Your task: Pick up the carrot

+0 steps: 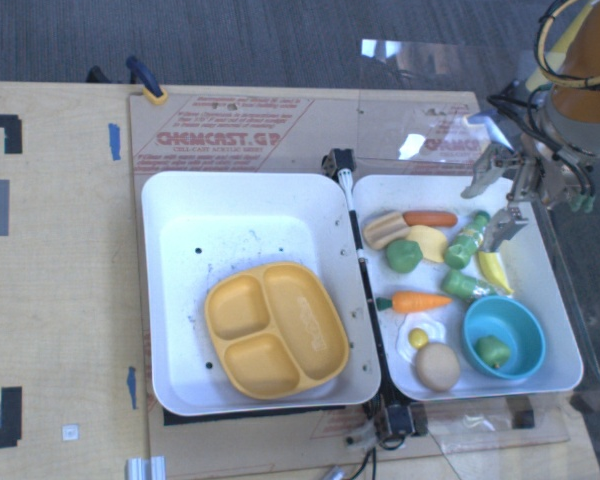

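The carrot (pixel 421 302), orange with a green top pointing left, lies flat in the middle of the right bin (pixel 563 298), between a green round vegetable (pixel 404 256) and a fried egg (pixel 420 334). My gripper (pixel 492 206) hangs over the bin's far right part, above a green bottle (pixel 467 240). Its fingers are spread open with nothing between them. It is well up and to the right of the carrot, not touching it.
Around the carrot lie a bun (pixel 385 228), a red sausage (pixel 430 218), a yellow wedge (pixel 429 242), a banana (pixel 494 271), a green cucumber (pixel 466 287), a blue bowl (pixel 504 336) and a beige egg (pixel 438 366). A yellow divided plate (pixel 274 329) sits in the left bin (pixel 180 268).
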`<action>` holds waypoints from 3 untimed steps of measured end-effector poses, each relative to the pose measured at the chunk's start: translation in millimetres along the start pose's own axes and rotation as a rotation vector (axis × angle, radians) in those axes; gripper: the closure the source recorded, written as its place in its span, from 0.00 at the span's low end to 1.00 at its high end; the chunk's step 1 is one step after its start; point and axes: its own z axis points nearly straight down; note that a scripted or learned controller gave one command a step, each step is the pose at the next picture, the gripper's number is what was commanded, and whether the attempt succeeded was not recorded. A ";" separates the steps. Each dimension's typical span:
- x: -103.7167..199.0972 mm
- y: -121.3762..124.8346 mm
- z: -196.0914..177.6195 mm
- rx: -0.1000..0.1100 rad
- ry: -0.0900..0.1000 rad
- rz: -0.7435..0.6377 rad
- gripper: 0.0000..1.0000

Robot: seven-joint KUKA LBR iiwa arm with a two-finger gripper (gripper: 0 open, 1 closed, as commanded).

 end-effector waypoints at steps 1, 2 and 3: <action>59.5 23.5 108.7 -0.002 0.011 0.218 0.00; 71.2 43.9 158.3 -0.003 -0.004 0.542 0.00; 107.6 42.1 158.0 -0.004 -0.010 0.736 0.00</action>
